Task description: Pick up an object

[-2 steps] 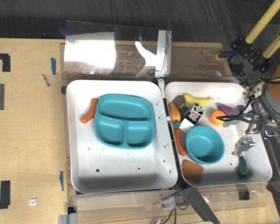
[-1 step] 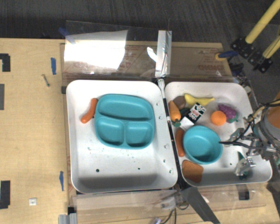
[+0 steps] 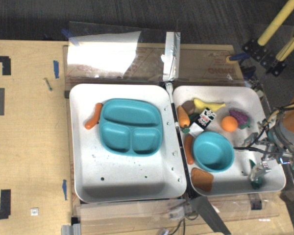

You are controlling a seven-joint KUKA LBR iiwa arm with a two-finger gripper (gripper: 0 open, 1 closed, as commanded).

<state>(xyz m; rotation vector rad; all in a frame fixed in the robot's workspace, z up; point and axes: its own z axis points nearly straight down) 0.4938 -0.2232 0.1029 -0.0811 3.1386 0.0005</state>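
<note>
The right bin (image 3: 269, 180) holds several objects: a teal bowl (image 3: 213, 152), a yellow banana (image 3: 208, 105), an orange fruit (image 3: 229, 124), purple grapes (image 3: 240, 116), a black-and-white box (image 3: 206, 117), an orange carrot (image 3: 183, 116), a thin orange piece (image 3: 188, 150) and a brown rounded piece (image 3: 202, 178). My gripper (image 3: 257, 175) hangs low over this bin's near right corner, to the right of the bowl and apart from it. I see nothing held in it. Cables and the wrist (image 3: 274, 146) crowd the view around it.
The left bin (image 3: 83, 175) carries a teal divided plate (image 3: 131, 126) and an orange sausage-shaped piece (image 3: 93, 116) beside the plate's left edge. A ridge (image 3: 179, 146) separates the two bins. Yellow poles (image 3: 279, 18) stand at the back right.
</note>
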